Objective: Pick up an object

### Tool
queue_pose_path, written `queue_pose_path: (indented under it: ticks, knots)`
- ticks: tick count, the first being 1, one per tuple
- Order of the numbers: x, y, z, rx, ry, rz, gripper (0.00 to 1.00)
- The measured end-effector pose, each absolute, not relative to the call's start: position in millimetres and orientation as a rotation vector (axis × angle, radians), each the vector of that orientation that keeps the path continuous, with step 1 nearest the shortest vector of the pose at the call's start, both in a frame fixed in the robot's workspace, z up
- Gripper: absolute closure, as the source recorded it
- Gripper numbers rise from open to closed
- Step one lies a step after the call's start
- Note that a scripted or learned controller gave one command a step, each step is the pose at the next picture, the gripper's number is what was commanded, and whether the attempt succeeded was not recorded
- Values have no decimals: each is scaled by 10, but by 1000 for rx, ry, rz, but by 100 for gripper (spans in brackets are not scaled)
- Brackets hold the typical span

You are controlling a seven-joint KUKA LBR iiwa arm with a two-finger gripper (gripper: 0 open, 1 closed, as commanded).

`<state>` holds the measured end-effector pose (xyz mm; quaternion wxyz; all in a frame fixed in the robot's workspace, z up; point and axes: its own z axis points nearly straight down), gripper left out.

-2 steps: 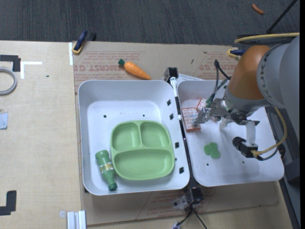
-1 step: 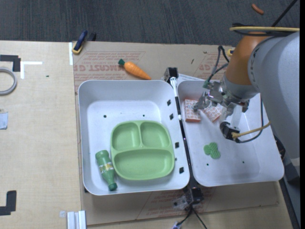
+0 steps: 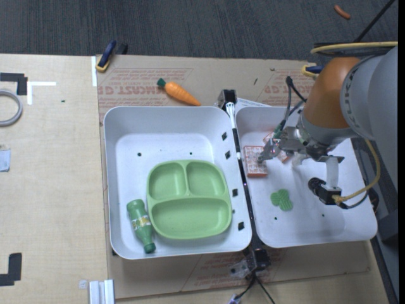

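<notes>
Grey arm (image 3: 380, 94) (orange wrist band)

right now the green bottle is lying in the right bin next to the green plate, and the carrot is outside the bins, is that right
Not quite. The camera view shows the green bottle lying in the left bin, not the right one, beside the green plate. The rest holds: the carrot lies outside the bins, on the cardboard behind them.

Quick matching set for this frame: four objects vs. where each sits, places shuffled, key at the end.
Things:
1. green divided plate
2. green bottle
3. toy carrot
4. small green leafy piece

Places:
A. on the cardboard behind the bins
B. right bin floor
C. middle of the left bin
D. left bin, against the plate's left edge

Pairs: 1-C, 2-D, 3-A, 4-B
</notes>
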<state>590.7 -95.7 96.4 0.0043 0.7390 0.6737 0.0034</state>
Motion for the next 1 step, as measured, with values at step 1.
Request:
queue_pose_path:
  ticks: [1]
  knots:
    - [6157,-292,1924,1889,2509,-1,0]
